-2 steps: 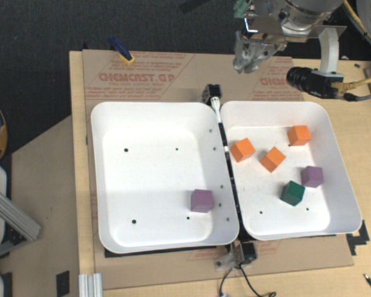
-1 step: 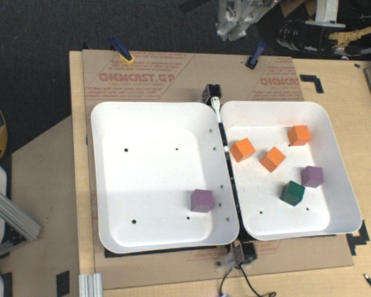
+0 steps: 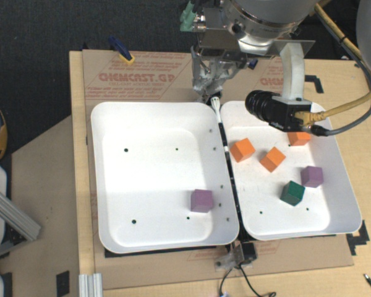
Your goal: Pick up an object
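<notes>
The green block (image 3: 292, 192) lies flat on the floor of the right bin (image 3: 278, 218), toward its front. Just beside the green block, up and to the right of it, is the pale purple block (image 3: 311, 176). The two are close, perhaps touching at a corner. Farther back from the green block and a little to its left lies the nearer orange block (image 3: 272, 159). Beyond that, farther left again, is the leftmost orange block (image 3: 242, 149), close to the bin's left wall. Straight back from the green block, the rear orange block (image 3: 299, 138) is half hidden behind part of the robot.

Well to the left of the green block, across both bins' rims, the lone purple block (image 3: 201, 200) sits in the left bin (image 3: 148, 172), near its front right corner.

The hand (image 3: 211, 94) hangs far behind and to the left of the green block, over the back end of the line where the bins meet, well apart from every block. I cannot tell whether it is clenched or released. Both bins rest on the bench (image 3: 49, 184).
</notes>
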Tool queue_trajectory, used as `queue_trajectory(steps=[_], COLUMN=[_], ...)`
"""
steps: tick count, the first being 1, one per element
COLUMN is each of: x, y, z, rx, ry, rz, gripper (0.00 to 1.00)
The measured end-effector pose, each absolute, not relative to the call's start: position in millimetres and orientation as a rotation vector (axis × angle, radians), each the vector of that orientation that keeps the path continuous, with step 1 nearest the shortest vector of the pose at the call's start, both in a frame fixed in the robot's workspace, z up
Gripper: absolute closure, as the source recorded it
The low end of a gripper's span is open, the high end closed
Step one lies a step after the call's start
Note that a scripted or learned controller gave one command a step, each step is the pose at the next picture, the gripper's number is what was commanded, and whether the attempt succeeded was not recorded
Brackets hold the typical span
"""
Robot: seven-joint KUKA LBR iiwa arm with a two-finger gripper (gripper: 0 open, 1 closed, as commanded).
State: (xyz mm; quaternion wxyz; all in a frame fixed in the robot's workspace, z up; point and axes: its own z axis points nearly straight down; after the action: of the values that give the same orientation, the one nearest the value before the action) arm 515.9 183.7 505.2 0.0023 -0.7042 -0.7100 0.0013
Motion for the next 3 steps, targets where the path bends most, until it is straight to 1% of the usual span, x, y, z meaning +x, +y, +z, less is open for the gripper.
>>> queue_trajectory(steps=[1,2,3], x=[477.1,479.1,479.2], y=[227.9,224.8,225.7], z=[537.6,535.2,546.3], rx=[-2.212,-2.219,-2.218], ry=[-2.231,-2.224,-2.227], rz=[-0.009,-0.001,-0.007], gripper=[1.0,0.0,1.0])
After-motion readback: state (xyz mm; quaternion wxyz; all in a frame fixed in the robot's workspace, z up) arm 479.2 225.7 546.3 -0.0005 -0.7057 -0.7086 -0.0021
